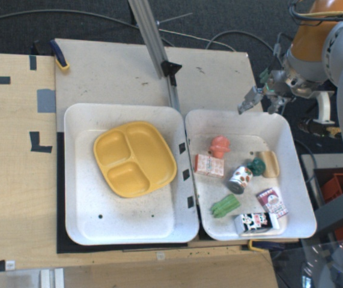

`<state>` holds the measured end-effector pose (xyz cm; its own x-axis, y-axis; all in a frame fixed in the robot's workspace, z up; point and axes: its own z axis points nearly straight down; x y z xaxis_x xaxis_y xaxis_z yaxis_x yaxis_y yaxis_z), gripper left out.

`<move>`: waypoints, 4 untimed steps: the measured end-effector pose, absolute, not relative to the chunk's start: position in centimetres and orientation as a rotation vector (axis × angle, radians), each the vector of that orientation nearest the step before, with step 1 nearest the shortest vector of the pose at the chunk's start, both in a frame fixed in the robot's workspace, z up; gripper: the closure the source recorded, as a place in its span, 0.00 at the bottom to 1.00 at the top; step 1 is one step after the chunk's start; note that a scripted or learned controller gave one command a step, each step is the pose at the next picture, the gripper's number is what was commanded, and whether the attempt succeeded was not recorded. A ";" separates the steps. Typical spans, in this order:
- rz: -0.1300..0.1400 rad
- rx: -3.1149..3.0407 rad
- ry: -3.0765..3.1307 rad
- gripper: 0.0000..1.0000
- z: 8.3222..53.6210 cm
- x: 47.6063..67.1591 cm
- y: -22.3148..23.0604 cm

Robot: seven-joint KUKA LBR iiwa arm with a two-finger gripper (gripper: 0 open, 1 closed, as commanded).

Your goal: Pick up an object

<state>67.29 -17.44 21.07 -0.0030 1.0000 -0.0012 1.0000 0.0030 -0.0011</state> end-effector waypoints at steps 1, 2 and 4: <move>-0.004 2.218 2.224 0.00 21.1 67.3 -17.5; -0.007 2.220 2.227 0.00 16.7 67.5 -17.1; -0.015 2.225 2.228 0.00 8.8 66.9 -16.7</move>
<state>66.86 -16.68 8.77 -0.0014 1.0000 -0.0019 0.9999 0.0014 -0.0118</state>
